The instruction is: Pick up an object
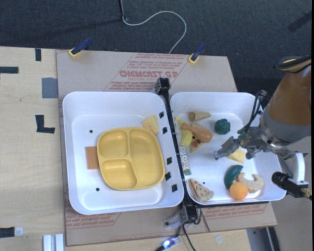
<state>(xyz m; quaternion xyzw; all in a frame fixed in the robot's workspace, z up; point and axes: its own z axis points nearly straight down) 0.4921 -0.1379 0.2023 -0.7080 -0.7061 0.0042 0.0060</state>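
My gripper is low over the middle of the right bin and stands open. One finger points left and the other sits nearer the arm. A small yellow wedge lies on the bin floor between and just below them, partly covered by the gripper. I cannot tell whether the gripper touches it. The grey arm with its orange band comes in from the right over the bin's right wall.
The right bin also holds toy foods: a dark green lump, a croissant piece, a hot dog, a pizza slice, an orange, a beige ring. The left bin holds a yellow divided plate.
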